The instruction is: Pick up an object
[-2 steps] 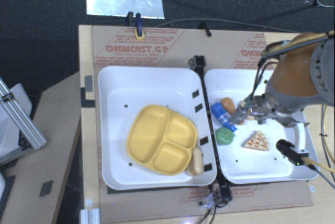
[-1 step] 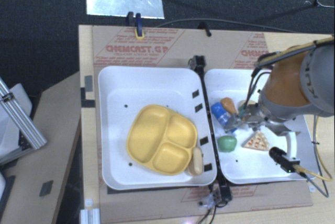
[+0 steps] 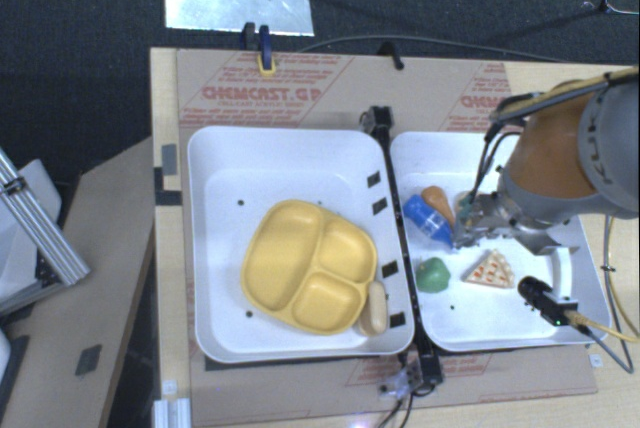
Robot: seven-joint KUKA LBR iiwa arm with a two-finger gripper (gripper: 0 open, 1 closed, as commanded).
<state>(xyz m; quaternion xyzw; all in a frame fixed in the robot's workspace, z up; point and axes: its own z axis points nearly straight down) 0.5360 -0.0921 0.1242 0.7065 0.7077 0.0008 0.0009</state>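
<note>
In the right bin (image 3: 450, 148) lie a blue cylinder (image 3: 427, 220), an orange piece (image 3: 437, 199) just behind it, a green lump (image 3: 433, 274) and a triangular pizza-like slice (image 3: 490, 270). My gripper (image 3: 468, 224) is low in this bin, right beside the blue cylinder and the orange piece, with the slice just in front of it. The grey and orange arm (image 3: 560, 166) covers the bin's right part. Nothing is visibly lifted.
The left bin (image 3: 230, 166) holds a yellow divided plate (image 3: 305, 266) and a beige roll (image 3: 375, 307) at the plate's right corner. A black divider (image 3: 395, 226) with clips separates the bins. A black fitting with a cable (image 3: 545, 301) sits at the right bin's front right.
</note>
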